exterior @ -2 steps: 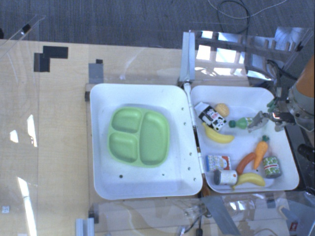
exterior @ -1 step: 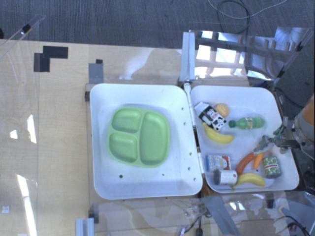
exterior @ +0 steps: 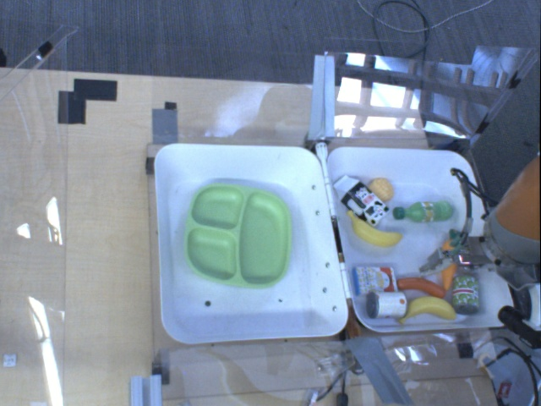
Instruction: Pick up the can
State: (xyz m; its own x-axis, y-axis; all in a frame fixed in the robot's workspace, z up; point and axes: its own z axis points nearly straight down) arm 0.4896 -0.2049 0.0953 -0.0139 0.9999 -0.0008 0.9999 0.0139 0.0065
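Can [exterior: 465, 293] sat upright in the right bin [exterior: 439, 161], down at about 5 o'clock of that bin, close to its right wall. Green label, pale top. Gripper [exterior: 450, 258] hung just beside the can at its 11 o'clock, low over the bin; open-or-closed state couldn't be told from this angle, and nothing was visibly held. Arm [exterior: 517, 214] came in from 3 o'clock, orange band showing at the frame edge. Orange carrot-like piece [exterior: 423, 285] lay at the can's 9 o'clock, touching or nearly so. Yellow banana [exterior: 429, 309] lay along the bin's front wall at the can's 8 o'clock, with a white cylinder [exterior: 386, 304] on its side just beyond it and a red-and-white box [exterior: 373, 277] at that cylinder's 11 o'clock. Second banana [exterior: 374, 232] was mid-bin, black-and-white carton [exterior: 361, 200] at its 12 o'clock, small orange-yellow lump [exterior: 381, 188] touching the carton. Green bottle [exterior: 425, 212] lay on its side at the can's 11 o'clock, well apart. Left bin [exterior: 177, 311] carried a green divided plate [exterior: 241, 235], roughly centred.
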